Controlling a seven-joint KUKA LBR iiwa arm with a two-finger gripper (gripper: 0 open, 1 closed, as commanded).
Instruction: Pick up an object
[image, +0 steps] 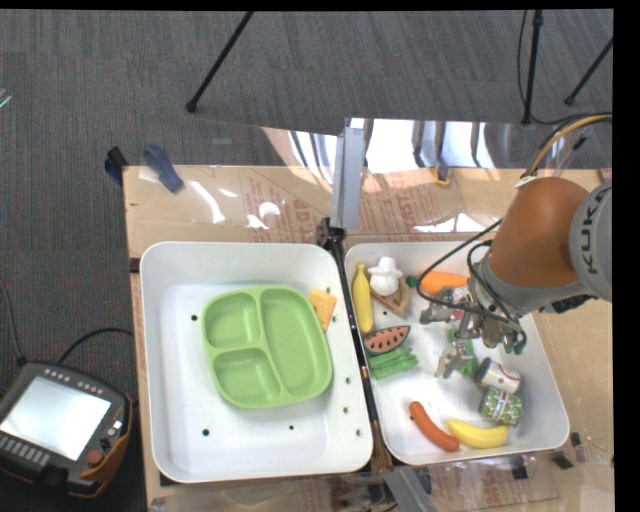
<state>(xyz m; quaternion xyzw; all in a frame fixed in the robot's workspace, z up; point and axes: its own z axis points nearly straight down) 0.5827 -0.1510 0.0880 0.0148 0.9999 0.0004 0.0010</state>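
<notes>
My gripper (448, 343) hangs low over the middle of the right bin (556, 420), open, with nothing between its fingers. Around it lie a carrot (443, 283) just behind, a watermelon slice (386, 340) and green beans (393, 362) to its left, and two small cans (501, 406) to its right front. Near the front wall lie a red sausage (432, 426) and a banana (480, 433). A second banana (362, 297) and a white figure (384, 275) sit at the bin's back left.
The left bin (170, 420) holds a green divided plate (268, 345) with a yellow cheese wedge (322, 303) by its right edge. The arm's orange band (535, 235) rises over the right bin's back right corner. A pendant with a screen (60, 420) lies left of the bench.
</notes>
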